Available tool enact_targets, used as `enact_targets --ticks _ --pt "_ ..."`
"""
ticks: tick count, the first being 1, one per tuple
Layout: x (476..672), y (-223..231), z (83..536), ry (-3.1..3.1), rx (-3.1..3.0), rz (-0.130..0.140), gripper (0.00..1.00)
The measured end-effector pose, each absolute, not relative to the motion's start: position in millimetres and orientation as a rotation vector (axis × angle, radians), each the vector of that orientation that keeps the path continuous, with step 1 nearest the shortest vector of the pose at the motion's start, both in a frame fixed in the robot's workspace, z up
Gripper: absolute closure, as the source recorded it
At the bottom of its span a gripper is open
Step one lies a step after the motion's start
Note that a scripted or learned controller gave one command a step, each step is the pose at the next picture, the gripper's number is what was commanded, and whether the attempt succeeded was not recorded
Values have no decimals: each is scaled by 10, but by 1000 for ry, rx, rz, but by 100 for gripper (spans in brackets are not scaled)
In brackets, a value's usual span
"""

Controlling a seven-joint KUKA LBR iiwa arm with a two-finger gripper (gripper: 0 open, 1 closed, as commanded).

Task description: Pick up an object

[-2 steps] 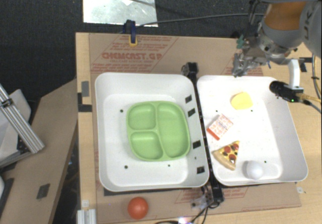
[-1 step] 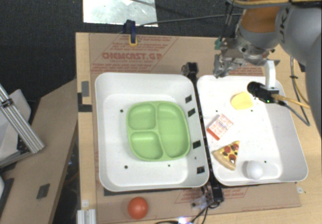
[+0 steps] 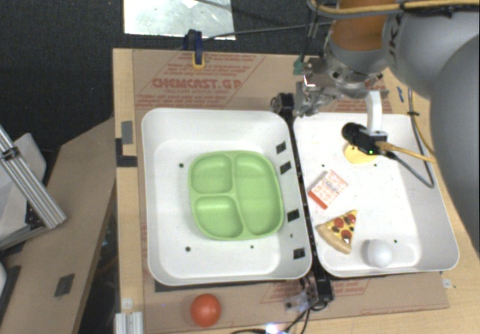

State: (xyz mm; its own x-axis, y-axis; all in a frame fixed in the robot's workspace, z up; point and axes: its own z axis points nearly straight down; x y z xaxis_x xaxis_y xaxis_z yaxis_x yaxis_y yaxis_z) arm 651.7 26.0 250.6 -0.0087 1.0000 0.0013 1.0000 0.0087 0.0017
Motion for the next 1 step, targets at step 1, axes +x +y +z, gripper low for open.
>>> enact_targets --ticks 1 --pt "6476 853 2480 2233 2211 5 100"
